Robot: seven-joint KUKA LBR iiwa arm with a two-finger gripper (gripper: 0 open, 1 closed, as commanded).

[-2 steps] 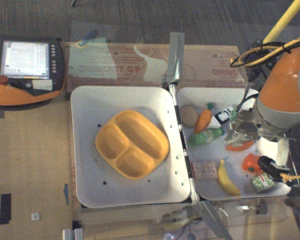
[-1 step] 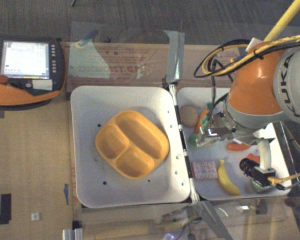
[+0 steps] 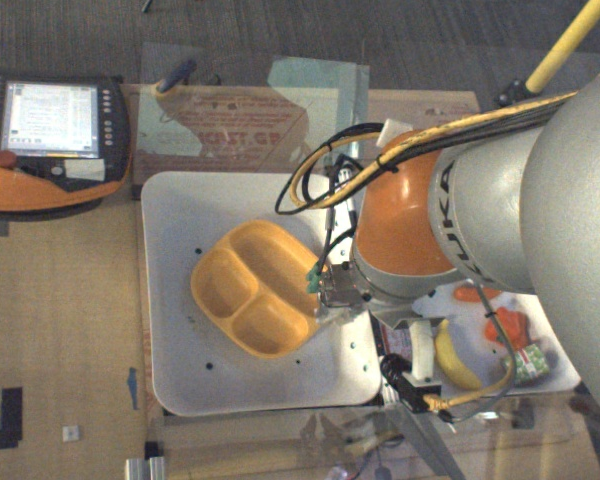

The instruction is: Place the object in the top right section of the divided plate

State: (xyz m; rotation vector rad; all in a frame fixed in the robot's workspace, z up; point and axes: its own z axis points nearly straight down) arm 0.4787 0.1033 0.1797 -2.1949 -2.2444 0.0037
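Note:
A yellow divided plate (image 3: pixel 253 287) with three sections lies tilted in the left white bin (image 3: pixel 180 218). The arm's orange band and grey body (image 3: pixel 410 228) cover the space just right of the plate. The gripper's wrist hardware (image 3: pixel 330 288) sits at the plate's right edge, above the bin floor. Its fingertips are hidden under the arm. In the right bin, a yellow banana (image 3: pixel 455 358) lies next to several small items, partly covered by the arm.
An orange-red object (image 3: pixel 508 325) and a green-and-white packet (image 3: pixel 528 361) lie in the right bin. A teach pendant (image 3: pixel 50 138) rests on the bench at far left. Cables (image 3: pixel 325 168) loop off the arm above the left bin.

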